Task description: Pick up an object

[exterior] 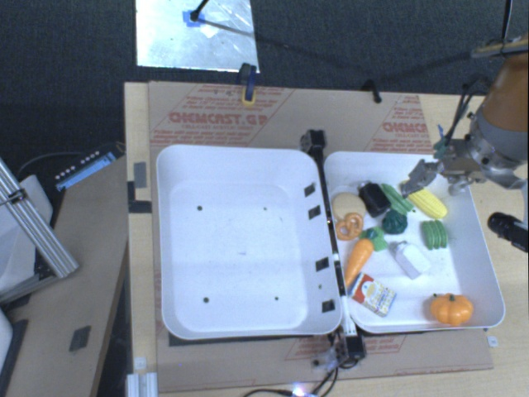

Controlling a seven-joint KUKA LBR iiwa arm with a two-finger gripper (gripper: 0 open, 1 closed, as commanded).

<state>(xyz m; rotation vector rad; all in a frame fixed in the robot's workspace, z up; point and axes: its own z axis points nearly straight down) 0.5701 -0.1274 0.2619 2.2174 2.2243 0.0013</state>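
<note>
The right bin (488, 259) holds the toys. A yellow corn cob (428, 203) lies near its far side, with a green pepper (435, 235) just in front and a dark green vegetable (395, 219) to the left. A black object (373, 198), a pretzel (350, 225), a carrot (358, 260), a white bottle (411, 260), a red and white box (374, 296) and an orange pumpkin (450, 308) lie around them. My gripper (438, 182) hangs open over the bin's far right part, just above the corn cob, with nothing between its fingers.
The left bin (240, 238) sits beside the right one, with black clips along the shared wall (329, 238). Both rest on a cardboard sheet (215, 114). A yellow and blue clamp (247, 85) stands at the sheet's far edge.
</note>
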